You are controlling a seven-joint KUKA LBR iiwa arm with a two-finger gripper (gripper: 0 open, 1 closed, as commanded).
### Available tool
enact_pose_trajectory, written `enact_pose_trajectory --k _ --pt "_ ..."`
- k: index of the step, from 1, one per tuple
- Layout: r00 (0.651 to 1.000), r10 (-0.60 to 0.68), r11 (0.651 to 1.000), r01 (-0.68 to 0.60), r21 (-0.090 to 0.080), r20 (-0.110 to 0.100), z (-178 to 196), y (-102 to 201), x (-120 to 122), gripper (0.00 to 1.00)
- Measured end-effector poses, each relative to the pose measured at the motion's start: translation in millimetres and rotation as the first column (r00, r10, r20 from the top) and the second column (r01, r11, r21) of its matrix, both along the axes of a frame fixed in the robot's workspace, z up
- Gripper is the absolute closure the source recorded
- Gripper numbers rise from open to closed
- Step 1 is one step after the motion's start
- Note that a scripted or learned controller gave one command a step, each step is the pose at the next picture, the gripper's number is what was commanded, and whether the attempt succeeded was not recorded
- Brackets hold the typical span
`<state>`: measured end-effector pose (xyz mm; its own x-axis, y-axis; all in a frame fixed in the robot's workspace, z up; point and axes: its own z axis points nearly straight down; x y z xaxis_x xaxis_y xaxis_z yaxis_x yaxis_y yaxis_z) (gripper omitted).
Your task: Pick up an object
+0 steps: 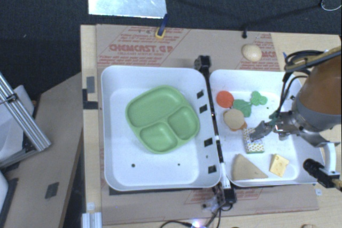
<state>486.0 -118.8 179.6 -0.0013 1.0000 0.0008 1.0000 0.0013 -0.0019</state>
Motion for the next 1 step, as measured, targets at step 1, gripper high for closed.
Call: enact_pose_trajectory --k 1 --pt "1.0 -0.001 1.0 0.001 0.0 -0.002 -56.0 -5.6 -8.6 0.0"
